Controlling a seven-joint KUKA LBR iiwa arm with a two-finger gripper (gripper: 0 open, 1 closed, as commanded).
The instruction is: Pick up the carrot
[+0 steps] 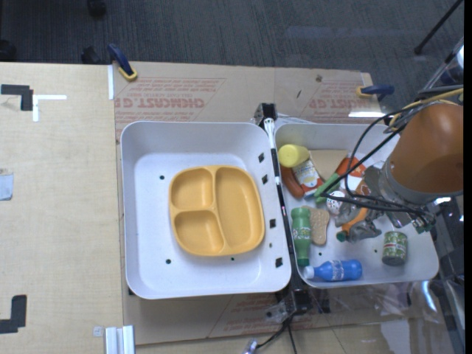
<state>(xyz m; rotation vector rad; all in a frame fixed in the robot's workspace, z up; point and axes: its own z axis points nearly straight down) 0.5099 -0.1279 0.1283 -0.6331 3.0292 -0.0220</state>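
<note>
1. Arm (431,150): grey, with an orange band. It rises closest to the lens at the right and reaches down over the right bin. Black cables cross in front of it.
2. Bench top (51,198): pale wood, far left, with black tape marks.
3. Cardboard sheet (184,94): lies under both bins. A blue clamp (122,61) holds its far left corner.
4. Left bin (133,198): white and shallow. It holds a yellow three-compartment plate (216,210), which lies flat near the middle.
5. Right bin (420,271): white, set just beside the left bin. Contents, left to right:
   - red bottle with yellow cap (299,169), far left corner, lying down;
   - green bottle (301,234), along the left wall, lying down;
   - tan slice (318,226), just beside the green bottle;
   - blue-labelled clear bottle (335,271), lying against the near wall;
   - carrot (344,166), orange, tilted, in the far half beside the red bottle and partly crossed by cables. It lies apart from the tool;
   - gripper (355,224), low over the bin's middle, just nearer than the carrot. Whether it is spread or closed cannot be told, and nothing is seen pinched in it;
   - green can (394,248), at the right, near the gripper.
</note>
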